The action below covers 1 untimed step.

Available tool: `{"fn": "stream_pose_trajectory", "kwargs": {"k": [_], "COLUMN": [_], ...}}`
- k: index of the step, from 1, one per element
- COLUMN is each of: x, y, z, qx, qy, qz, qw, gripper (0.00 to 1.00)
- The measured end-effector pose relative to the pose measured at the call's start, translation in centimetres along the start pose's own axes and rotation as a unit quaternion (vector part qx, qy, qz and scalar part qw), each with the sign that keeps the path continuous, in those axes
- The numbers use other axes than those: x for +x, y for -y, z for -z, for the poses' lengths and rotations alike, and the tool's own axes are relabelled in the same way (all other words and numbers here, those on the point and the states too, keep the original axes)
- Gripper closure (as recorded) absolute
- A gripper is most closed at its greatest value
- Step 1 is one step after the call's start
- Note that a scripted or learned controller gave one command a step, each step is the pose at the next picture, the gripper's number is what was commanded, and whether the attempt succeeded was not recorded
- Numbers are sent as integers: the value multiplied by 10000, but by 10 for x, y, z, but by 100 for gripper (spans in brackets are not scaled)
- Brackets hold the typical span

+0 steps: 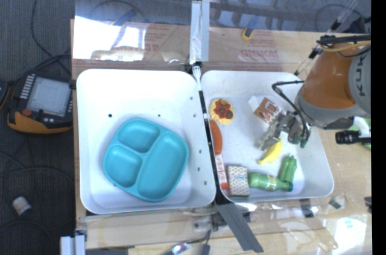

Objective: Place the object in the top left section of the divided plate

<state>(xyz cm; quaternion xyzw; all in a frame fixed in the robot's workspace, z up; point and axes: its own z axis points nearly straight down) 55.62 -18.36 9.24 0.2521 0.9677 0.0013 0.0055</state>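
A turquoise divided plate (145, 157) with three sections lies in the left bin (96, 91). The arm reaches in from the right, and my gripper (279, 133) hangs low over the right bin (313, 187). It is just above a yellow toy banana (272, 154), which lies on the bin floor. From here I cannot make out whether the gripper touches the banana.
The right bin also holds a pizza slice (221, 110), an orange sausage (216, 138), a brown snack packet (266, 110), two green bottles (287, 168) (268, 182) and a small box (237, 180). A raised divider (203, 121) separates the bins.
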Motion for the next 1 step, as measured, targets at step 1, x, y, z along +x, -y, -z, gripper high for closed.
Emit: {"fn": "stream_pose_trajectory", "kwargs": {"k": [1], "x": [56], "y": [3], "z": [0], "qx": [-12], "qy": [68], "qz": [-936], "qw": [9956], "gripper": [100]}}
